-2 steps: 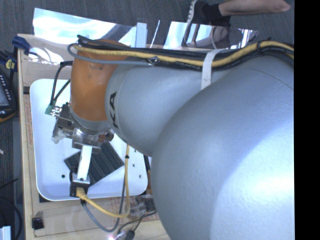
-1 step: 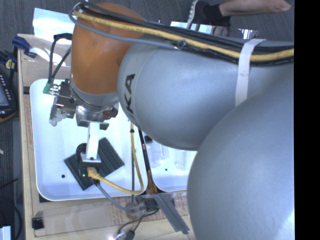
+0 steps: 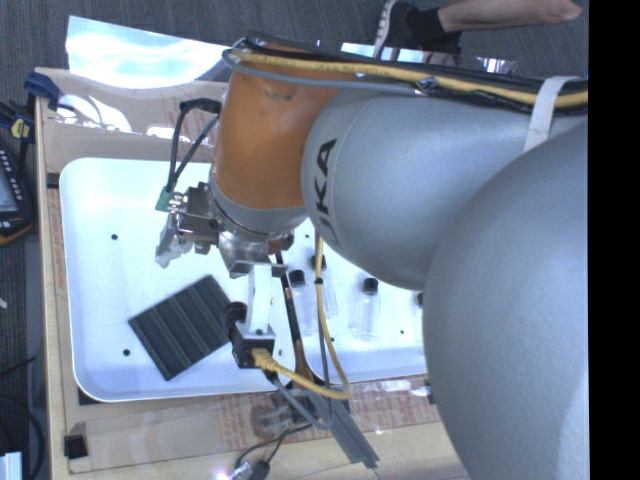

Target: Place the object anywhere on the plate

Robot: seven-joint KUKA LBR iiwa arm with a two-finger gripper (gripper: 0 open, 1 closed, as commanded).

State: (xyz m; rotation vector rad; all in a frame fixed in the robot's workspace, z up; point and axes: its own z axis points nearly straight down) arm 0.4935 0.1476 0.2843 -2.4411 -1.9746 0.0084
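A dark grey ribbed rectangular plate (image 3: 183, 327) lies flat and turned at an angle in the front part of the left white bin (image 3: 95, 268). My gripper (image 3: 172, 240) hangs over that bin, just above and behind the plate's far corner, below the orange wrist band. Nothing can be made out in it. A small clear vial with a black cap (image 3: 368, 306) lies in the right bin, beside the arm. The arm hides most of the right bin.
The arm's big grey body covers the right half of the view. A second pale vial-like thing (image 3: 327, 303) lies near the divider between the bins. A person's leg and shoe (image 3: 430, 20) are at the back, beyond the bench.
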